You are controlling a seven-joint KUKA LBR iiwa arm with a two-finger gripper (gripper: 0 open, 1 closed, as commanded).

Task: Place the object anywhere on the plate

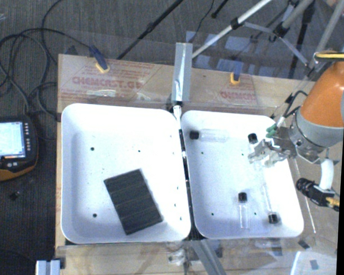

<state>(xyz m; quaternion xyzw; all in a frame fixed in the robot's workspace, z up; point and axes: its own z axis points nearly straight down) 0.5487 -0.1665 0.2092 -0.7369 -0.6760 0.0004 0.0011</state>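
A dark rectangular plate (133, 201) lies flat and turned at an angle in the lower middle of the left bin (79, 128). Three clear vials with black caps lie in the right bin (213, 224): one (210, 135) near its top left and two (243, 211) (268, 202) near its lower right. Another black cap (252, 137) shows just up and left of my gripper (264, 152), which hangs over the right bin's upper right part. I cannot tell whether that capped piece is in the gripper or lying on the bin floor.
The two white bins meet at a raised centre wall (183, 164). A metal post (181, 70) stands behind that wall. The grey and orange arm (325, 108) overhangs the right bin's right rim. A handheld pendant (9, 144) and cables lie left of the bench.
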